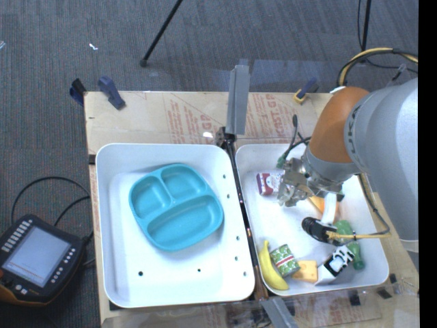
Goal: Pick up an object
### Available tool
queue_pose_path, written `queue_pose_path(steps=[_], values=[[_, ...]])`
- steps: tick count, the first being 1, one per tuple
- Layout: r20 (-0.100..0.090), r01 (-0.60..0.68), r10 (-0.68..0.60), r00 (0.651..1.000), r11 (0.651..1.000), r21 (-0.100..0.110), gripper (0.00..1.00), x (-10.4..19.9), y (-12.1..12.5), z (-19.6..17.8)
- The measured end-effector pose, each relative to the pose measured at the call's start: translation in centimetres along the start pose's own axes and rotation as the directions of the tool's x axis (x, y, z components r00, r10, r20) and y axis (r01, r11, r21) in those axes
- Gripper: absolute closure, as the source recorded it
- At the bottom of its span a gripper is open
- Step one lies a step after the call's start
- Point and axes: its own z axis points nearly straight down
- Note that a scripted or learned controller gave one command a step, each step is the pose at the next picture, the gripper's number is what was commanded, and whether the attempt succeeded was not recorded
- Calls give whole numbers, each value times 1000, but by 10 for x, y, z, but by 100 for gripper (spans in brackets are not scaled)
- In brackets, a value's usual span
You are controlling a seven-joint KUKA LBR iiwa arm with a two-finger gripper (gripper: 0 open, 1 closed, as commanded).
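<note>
My gripper (288,195) is low in the upper middle of the right bin (379,265), the arm coming in from the right. A small red and white can (266,183) lies just to the left of the gripper, close to it or touching it; I cannot tell which. An orange piece (315,204) shows just right of the gripper, partly under the wrist. Along the front of that bin lie a banana (271,268), a green patterned can (283,257), a yellow wedge (308,272), a green item (346,243) and a black and white object (340,260).
The left bin (113,251) holds a blue divided plate (176,206) near its middle. A ridge (239,197) separates the two bins. A grey upright post (238,104) stands behind them. A handheld pendant (37,255) lies on the floor at the left.
</note>
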Motion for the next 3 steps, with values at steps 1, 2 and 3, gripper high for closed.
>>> queue_pose_path(steps=[1, 2, 3], values=[[1, 162, -161, 987, 987, -7, 100, -43, -1, 8], [0, 161, -161, 987, 987, -6, 0, -43, -1, 8], [-1, 158, -158, 987, 987, -3, 100, -43, -1, -1]])
